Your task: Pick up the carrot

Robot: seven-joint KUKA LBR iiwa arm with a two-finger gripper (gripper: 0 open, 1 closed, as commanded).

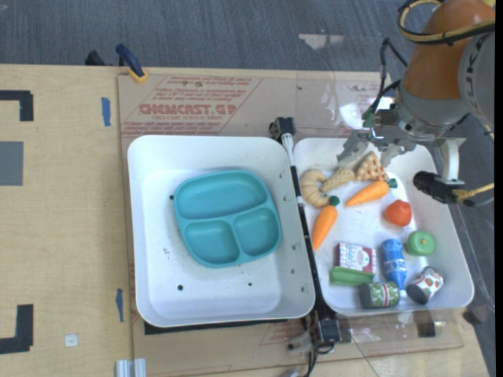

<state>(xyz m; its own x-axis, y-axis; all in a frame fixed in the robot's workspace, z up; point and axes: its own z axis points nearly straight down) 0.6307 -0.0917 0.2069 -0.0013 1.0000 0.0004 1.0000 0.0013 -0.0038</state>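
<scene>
Two carrots [368, 192] [323, 225] lie in the right bin [460, 265]; whether the jaws [363, 141] are open, I cannot tell.

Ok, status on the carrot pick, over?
Pincer over the right bin's far end, above the pizza slice. Two carrots loose: one by the pizza slice, one near the croissant. Neither gripped.

The arm [452, 69] was grey with a rounded orange band above the wrist. Black and yellow cables looped beside it. The tool [369, 144] was metallic grey.
</scene>
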